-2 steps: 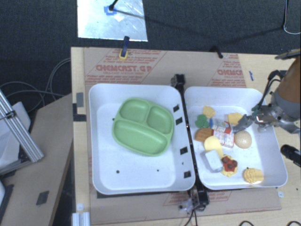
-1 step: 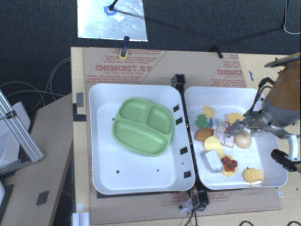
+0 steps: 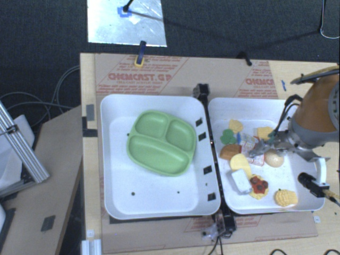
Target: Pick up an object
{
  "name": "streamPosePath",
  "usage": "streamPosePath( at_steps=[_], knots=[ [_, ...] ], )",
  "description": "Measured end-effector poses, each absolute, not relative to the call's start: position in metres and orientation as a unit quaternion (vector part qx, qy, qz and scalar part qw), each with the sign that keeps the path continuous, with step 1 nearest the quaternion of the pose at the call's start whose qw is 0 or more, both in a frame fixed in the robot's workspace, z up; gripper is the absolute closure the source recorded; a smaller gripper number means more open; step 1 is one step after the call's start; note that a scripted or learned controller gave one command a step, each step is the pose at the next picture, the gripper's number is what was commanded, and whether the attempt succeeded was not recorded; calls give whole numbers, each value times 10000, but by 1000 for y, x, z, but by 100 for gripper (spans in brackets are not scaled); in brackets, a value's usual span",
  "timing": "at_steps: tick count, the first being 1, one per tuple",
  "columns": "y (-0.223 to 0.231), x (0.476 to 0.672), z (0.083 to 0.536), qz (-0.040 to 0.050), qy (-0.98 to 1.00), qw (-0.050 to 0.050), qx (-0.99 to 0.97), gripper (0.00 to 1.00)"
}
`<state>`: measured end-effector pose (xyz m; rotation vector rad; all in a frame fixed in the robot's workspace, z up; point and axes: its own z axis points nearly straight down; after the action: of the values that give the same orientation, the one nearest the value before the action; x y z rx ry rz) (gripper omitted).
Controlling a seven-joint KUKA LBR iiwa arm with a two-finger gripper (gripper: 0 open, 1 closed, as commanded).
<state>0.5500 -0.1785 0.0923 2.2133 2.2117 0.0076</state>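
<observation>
1. The desk (image 3: 175, 70) carries two shallow white bins side by side; I reach in from the right of the camera view.
2. The left bin (image 3: 114, 195) holds one thing, a green divided plate (image 3: 162, 142), lying flat near its middle with bare white floor all round it.
3. The right bin (image 3: 223, 110) is my work area. Its far strip and right side are mostly bare; the toys crowd the middle and the near-left part.
4. My arm, grey with its orange band (image 3: 319, 108), hangs over the right bin's right half, and my end effector (image 3: 264, 147) is low among the toys. Whether it is spread or closed I cannot tell, and I see nothing clearly gripped.
5. The step, as I judge it, is the descent onto a target, with the lift not yet made.
6. The pale round piece (image 3: 274, 159) lies just beside my tip and seems the likeliest pick. The brown bread-like piece (image 3: 230, 151) and a yellow block (image 3: 240, 162) lie close on the left.
7. Next I should settle squarely over one piece, close, then rise straight up, since neighbours touch or nearly touch.
8. Smaller items: the green piece (image 3: 228, 136), the white block (image 3: 240, 181), the red-topped piece (image 3: 258, 185), and the yellow corn-like piece (image 3: 286, 197) alone by the near wall, with the most room around it.
</observation>
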Motion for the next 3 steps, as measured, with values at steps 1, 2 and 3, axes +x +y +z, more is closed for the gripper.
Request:
streamPosePath(
  at_steps=[1, 2, 3],
  knots=[
    [-181, 555, 108, 58, 7069, 153, 7071, 100],
    [-185, 546, 161, 12, 7069, 27, 7073, 100],
    [-186, 550, 205, 15, 7084, 30, 7059, 100]
  ],
)
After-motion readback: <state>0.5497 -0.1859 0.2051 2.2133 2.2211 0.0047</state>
